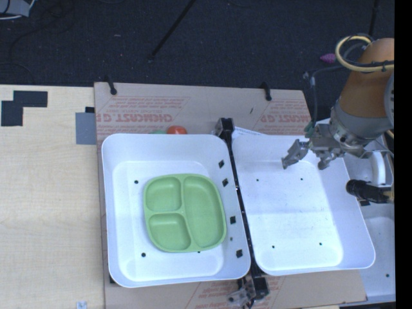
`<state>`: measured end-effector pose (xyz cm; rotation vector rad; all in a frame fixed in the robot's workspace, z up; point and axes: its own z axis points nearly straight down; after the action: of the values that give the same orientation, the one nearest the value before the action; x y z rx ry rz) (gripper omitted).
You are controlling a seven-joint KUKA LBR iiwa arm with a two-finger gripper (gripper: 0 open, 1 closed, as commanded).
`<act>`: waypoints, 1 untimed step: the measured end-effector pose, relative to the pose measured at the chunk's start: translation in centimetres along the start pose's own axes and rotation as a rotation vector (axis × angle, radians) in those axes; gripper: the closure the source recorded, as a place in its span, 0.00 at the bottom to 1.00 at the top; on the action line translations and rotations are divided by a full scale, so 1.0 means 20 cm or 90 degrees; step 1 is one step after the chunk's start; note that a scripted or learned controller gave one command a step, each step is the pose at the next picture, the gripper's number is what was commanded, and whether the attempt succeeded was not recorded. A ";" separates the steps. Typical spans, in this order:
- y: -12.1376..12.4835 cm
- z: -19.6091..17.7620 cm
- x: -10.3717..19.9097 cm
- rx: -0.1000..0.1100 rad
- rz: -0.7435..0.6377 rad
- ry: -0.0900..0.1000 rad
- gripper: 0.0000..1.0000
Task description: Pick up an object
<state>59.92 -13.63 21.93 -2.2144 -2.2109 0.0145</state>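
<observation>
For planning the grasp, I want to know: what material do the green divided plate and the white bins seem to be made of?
The green divided plate looks like molded plastic with a matte finish: uniform colour, soft rounded compartment ridges, no glare. The left bin and the right bin also look like plastic, smooth and slightly glossy, with rounded corners; thin coated metal cannot be excluded.

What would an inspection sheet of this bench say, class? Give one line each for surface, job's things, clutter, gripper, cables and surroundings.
Surface: left bin and right bin side by side on cardboard.
Job's things: green divided plate flat in the left bin.
Clutter: small red object behind the left bin.
Gripper: gripper open over the right bin's far edge, holding nothing.
Cables: yellow loop on the arm.
Surroundings: dark floor.
</observation>
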 end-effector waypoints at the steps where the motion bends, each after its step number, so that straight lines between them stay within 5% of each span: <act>1: 0.01 -0.04 0.00 -0.009 -0.001 -0.001 0.00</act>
<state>60.19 -13.64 22.73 -2.2205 -2.2212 0.0010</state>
